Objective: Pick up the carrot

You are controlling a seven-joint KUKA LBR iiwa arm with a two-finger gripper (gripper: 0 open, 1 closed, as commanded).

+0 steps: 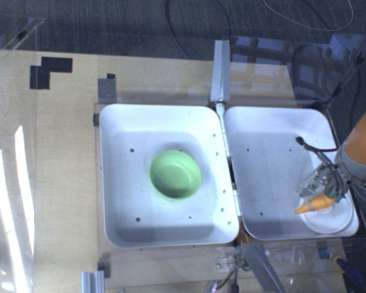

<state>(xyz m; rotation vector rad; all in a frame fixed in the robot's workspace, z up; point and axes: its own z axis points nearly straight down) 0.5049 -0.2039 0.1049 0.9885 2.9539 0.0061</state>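
The orange carrot (313, 205) is in the right bin (274, 163), near its front right corner, with its tip pointing left. Its thick end lies over the rim of a white dish (327, 220). My gripper (321, 188) hangs directly above the carrot's thick end and meets it there. The grey arm with its orange band (361, 144) comes in from the right edge and covers the bin's right wall.
A green bowl (175, 174) sits in the middle of the left bin (128, 163). A metal divider (227, 163) runs between the two bins. A black cable (311, 146) trails from the wrist across the right bin's back right part.
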